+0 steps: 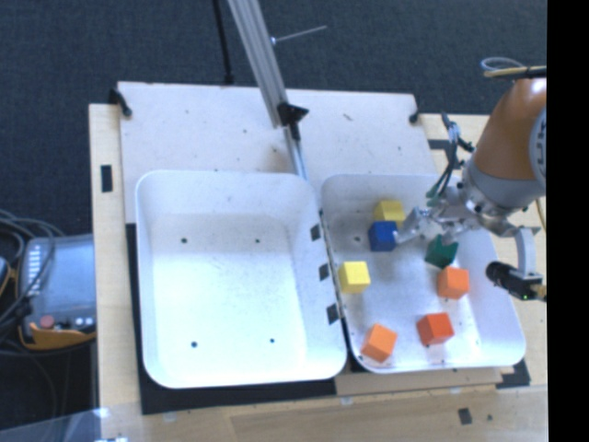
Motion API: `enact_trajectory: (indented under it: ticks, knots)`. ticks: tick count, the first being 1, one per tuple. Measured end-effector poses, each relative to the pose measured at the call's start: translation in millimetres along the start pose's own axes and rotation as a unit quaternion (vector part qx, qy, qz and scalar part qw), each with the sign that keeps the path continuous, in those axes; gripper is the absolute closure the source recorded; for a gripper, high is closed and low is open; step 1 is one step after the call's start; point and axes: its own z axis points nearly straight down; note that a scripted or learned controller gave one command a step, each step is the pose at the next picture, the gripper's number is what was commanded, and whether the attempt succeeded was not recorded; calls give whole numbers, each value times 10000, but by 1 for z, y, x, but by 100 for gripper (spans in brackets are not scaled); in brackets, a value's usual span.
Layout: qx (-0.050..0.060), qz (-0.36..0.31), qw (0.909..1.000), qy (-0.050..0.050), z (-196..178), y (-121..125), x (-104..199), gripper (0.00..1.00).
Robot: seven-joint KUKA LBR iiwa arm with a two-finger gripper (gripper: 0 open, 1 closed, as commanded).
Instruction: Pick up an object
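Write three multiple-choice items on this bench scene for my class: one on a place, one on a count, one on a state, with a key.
1. Which bin holds the blocks?
A. the left bin
B. the right bin
C. both

2. How many orange blocks lie there?
A. one
B. two
C. three

3. Where is the end effector?
A. beside the blue block
B. over the left bin
C. off the bench

Key:
1 B, all blocks lie in the right bin.
2 C, orange blocks lie towards its near side.
3 A, the end effector is low by the blue block.
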Motion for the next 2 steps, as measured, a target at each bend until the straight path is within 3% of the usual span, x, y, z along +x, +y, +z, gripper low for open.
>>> enact_trajectory:
  ticks: [1,2]
  knots:
    - [-43,9,10000,-18,41,-1,-8,0]
    - [-130,19,9999,-38,45,5,-10,0]
